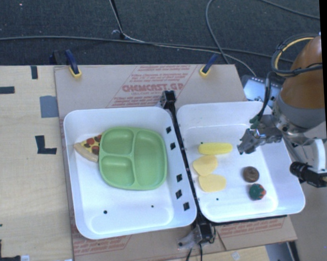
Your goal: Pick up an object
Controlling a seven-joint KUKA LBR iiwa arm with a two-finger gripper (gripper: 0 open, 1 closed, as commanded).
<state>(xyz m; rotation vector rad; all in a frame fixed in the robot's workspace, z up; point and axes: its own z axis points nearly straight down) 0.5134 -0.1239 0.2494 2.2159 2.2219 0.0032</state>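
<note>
Bins came to two, both shallow and white, sitting side by side on the counter (23,180). The left bin (86,214) had one green divided plate (133,157) with three compartments, plus one pizza slice toy (88,148) poking out from under the plate's left edge. The right bin (234,208) held five things: one long yellow piece (215,148) up top, two paler yellow chip-like pieces (205,165) stacked just below it and touching each other, one brown round thing (251,175), and one green ball with a bit of red (257,191) right under that. Under the bins was a cardboard sheet (144,84) with red print; I could make out something like "CHEMCAST GP", the rest was too small. Two clamps with yellow tips, one (72,65) and the other (208,67), pinned the cardboard's far edge, and black cables (119,30) ran across the dark floor behind. The end effector (248,143) hung over the right bin, just right of the long yellow piece and above the brown one, nothing between its fingers; honestly couldn't tell if it was open or closed. The orange-banded arm (304,85) covered the bin's right rim.
</note>
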